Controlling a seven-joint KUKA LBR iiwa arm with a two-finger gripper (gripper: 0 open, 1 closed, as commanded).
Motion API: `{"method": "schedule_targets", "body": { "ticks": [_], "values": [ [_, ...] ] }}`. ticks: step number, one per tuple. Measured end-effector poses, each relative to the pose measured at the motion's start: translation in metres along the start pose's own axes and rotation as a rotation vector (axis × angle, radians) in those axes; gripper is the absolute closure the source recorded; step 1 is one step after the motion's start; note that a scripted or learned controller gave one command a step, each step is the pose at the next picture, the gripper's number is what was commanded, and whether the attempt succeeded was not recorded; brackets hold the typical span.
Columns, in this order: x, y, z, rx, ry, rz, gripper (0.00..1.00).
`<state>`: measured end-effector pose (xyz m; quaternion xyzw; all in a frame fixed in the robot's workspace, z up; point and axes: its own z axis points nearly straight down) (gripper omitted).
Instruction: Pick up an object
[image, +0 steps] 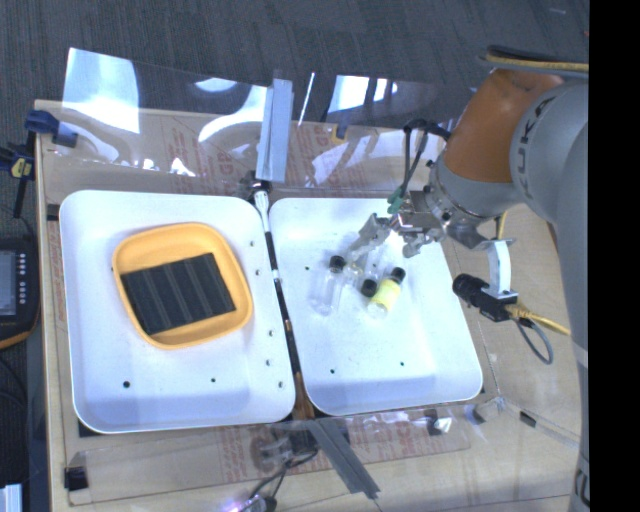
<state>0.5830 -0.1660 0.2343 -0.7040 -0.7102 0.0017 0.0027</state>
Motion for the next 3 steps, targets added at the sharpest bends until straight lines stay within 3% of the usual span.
{"method": "schedule_targets", "body": {
  "ticks": [1, 2, 3],
  "values": [
    [-0.03, 0.012, 0.03, 0.0, 0.001, -0.152, 0.0],
    [-0.044, 0.0, 0.144, -0.001, -0.001, -0.143, 0.0],
    [-0.044, 0.0, 0.134, 0.002, -0.001, -0.148, 1.0]
  ]
}}
